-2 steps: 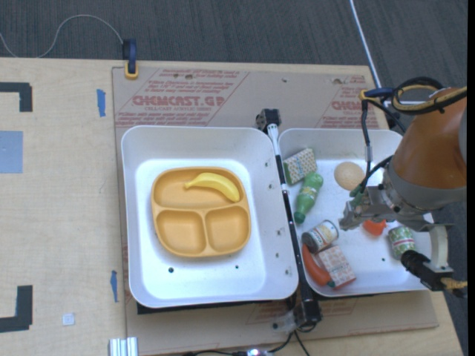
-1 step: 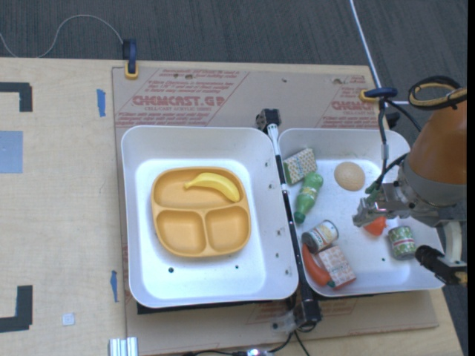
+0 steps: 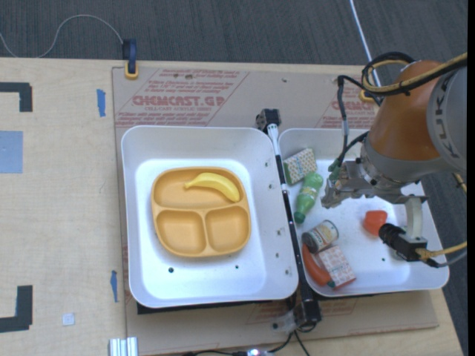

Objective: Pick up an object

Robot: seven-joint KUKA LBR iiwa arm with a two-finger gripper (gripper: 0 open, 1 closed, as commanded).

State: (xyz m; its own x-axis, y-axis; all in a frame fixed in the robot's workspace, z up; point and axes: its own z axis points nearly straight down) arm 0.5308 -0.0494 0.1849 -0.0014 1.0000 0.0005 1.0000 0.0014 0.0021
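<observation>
A wooden bench (image 3: pixel 59 221) carried two shallow white bins side by side, and the left bin (image 3: pixel 141 221) held one yellow divided plate (image 3: pixel 178 232) with three compartments, a single banana (image 3: pixel 215 185) lying in the far, widest one, apparently staged there out of the arm's way. The right bin (image 3: pixel 371 262) held the loose clutter a grasping program could choose from, six pieces by count: one small patterned box (image 3: pixel 299 165) at the far left corner, one green bottle (image 3: pixel 306 196) lying on its side just near of it, one small round tin (image 3: pixel 323 235) toward the middle, one red-and-white packet (image 3: pixel 336 265) lying across one orange-red carrot-like piece (image 3: pixel 315 268) at the near left, and one small orange object (image 3: pixel 375 219) to the right. The grey KUKA arm, its orange band (image 3: pixel 404 121) prominent, reached in from the right and hung over the far half of this bin, the gripper (image 3: pixel 335 189) poised just right of the green bottle, which looked the likeliest target; the small orange object lay close on the arm's near side. Whether the gripper was spread or closed could not be told from above, and nothing showed in its grasp, so the pick appeared not yet made.
</observation>
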